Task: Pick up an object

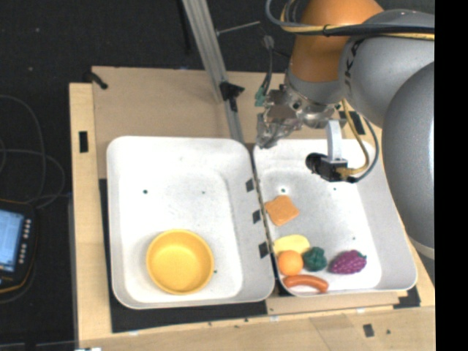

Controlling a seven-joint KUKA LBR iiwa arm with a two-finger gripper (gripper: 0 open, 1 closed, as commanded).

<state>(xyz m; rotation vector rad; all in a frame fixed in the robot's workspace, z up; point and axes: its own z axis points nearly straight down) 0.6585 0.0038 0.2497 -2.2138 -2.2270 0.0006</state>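
Tool (pixel 269 134) above the right bin's (pixel 380 218) far left corner; its grip state cannot be told.
The cracker (pixel 281 210) lies nearest, toward the bin's near edge.

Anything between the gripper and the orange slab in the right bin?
Nothing visible. The gripper is at the far left corner of the right bin; the orange slab lies nearer the camera, with bare bin floor between them. The other toys cluster beyond it.

claw (pixel 268 136) over right bin's (pixel 380 218) far-left corner — yellow bowl (pixel 180 261) in left bin (pixel 139 168)
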